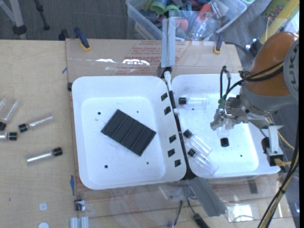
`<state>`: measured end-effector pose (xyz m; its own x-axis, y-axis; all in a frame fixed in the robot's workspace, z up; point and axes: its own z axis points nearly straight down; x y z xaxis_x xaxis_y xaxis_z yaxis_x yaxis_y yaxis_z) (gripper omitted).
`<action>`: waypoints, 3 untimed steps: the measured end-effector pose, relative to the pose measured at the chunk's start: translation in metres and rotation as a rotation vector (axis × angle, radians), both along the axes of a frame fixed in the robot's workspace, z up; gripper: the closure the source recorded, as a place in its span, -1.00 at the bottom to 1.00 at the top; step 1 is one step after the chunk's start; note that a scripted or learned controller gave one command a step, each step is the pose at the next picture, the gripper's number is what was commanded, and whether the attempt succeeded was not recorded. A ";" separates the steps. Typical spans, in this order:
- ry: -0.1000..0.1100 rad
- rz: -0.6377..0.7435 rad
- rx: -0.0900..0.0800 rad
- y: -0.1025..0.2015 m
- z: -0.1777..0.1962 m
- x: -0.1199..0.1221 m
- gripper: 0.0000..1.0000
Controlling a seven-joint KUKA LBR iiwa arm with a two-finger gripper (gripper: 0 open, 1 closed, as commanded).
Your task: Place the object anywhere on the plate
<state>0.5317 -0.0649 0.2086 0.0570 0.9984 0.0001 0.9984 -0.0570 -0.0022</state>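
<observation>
Camera view: at the right of the frame, over the right bin [247, 167], the gripper [223, 126] is closed on a clear vial [223, 135], which hangs upright with its black cap down. The black ribbed plate [129, 132] lies in the left bin [90, 91], well apart.

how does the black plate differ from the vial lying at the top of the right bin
The plate is flat, dark and ribbed, in the left bin; the vial is a much smaller clear tube with a black cap, in the right bin. Both lie flat.
</observation>
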 end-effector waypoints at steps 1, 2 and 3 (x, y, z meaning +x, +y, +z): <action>-0.001 0.032 -0.001 0.033 -0.022 0.093 1.00; -0.006 0.470 -0.001 0.100 -0.020 0.128 1.00; -0.008 0.837 0.000 0.175 0.016 0.135 1.00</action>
<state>0.6671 0.1100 0.2243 -0.7031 0.7111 -0.0029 0.7111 0.7031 0.0046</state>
